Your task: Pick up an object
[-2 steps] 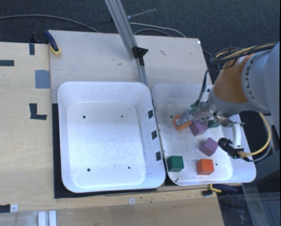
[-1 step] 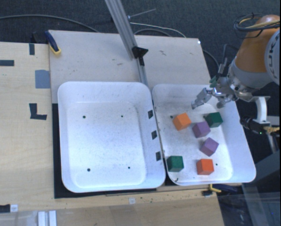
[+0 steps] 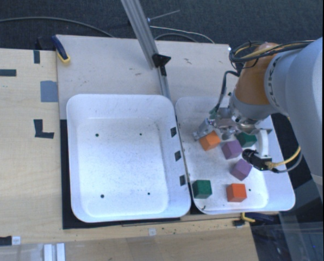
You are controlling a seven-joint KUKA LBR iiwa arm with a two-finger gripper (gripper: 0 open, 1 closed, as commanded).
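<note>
My gripper [image 3: 215, 127] is low in the right bin [image 3: 279, 200], near its upper middle, under the orange-banded wrist. An orange block [image 3: 209, 142] lies right at the gripper's lower left, touching or nearly touching it. A purple block [image 3: 231, 149] sits just to the right of the orange one. A dark green block [image 3: 247, 139] is partly hidden behind the gripper body. Further down lie a second purple block [image 3: 241, 169], a green block [image 3: 202, 188] and an orange-red block [image 3: 236, 192].
The left bin [image 3: 75, 113] stands beside the right one and shares a raised rim with it. A slanted metal rail [image 3: 143, 29] comes down to the bins' top junction. A yellow cable [image 3: 284, 165] loops along the right bin's right side.
</note>
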